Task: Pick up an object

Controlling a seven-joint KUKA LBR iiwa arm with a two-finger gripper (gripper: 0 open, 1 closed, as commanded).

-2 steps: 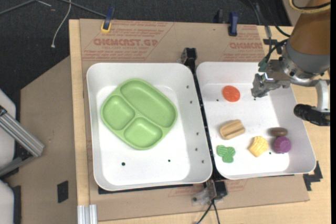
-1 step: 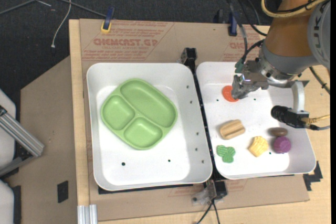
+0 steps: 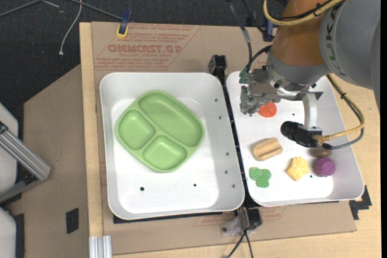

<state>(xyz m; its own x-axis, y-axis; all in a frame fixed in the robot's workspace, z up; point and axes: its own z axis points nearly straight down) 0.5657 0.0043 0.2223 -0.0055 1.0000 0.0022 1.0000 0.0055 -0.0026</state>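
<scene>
Gripper low over the view's right bin, just beside small orange-red piece, grip state impossible to tell

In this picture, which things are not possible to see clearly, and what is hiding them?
1. Red thing, camera view: the gripper covers its left part, so its shape is unclear.
2. Right bin, camera view: the arm hides its far end.
3. Green toy and yellow toy, camera view: too small to identify.
</scene>
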